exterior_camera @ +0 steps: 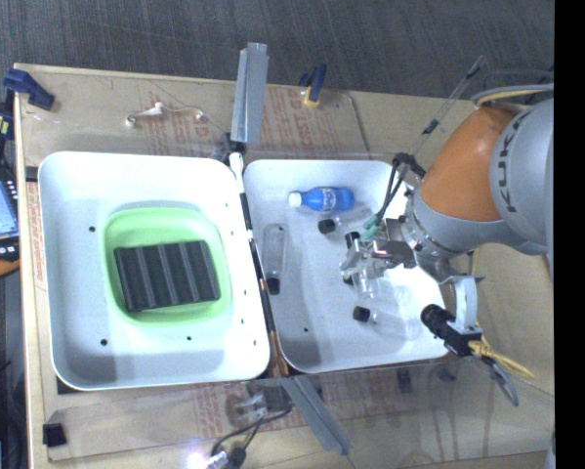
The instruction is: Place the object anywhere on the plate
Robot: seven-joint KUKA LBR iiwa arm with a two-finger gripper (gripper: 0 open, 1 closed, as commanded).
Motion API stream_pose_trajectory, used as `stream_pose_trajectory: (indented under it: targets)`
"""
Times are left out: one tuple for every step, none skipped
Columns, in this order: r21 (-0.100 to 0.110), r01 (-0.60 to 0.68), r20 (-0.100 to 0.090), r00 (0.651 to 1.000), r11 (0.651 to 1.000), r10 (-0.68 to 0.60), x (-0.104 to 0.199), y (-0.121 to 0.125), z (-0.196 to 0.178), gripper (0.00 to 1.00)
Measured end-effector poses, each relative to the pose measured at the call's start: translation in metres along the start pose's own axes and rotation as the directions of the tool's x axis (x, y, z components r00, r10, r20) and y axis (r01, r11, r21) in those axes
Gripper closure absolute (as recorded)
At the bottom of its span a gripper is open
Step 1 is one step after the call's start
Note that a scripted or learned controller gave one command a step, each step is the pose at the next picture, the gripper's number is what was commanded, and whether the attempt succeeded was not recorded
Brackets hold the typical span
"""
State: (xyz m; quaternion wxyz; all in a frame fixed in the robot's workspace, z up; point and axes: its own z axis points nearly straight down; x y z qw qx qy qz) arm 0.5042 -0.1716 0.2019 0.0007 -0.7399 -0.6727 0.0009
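Two bins: white, side by side on the table (370,115).
Plate (165,267): green, in the left bin (67,262).
Bottle (321,199): blue, lying in the right bin (302,340).
Tool (365,262): low over the right bin, grip state unclear.

Robotics lab: plywood bench (175,96) on grey carpet, bearing two white bins (58,262), clamps (313,81) at its far edge, cables beside the KUKA arm (497,179).

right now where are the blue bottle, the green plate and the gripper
blue bottle (327,199), camera view, middle of its blue body
green plate (158,224), camera view, bare green rim at the top
gripper (360,263), camera view, between its fingertips
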Motion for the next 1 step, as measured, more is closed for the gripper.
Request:
stream_pose_trajectory:
  targets:
    - [0.0,0.0,0.0,1.0,1.0,0.0,0.0001,0.0,0.0,0.0]
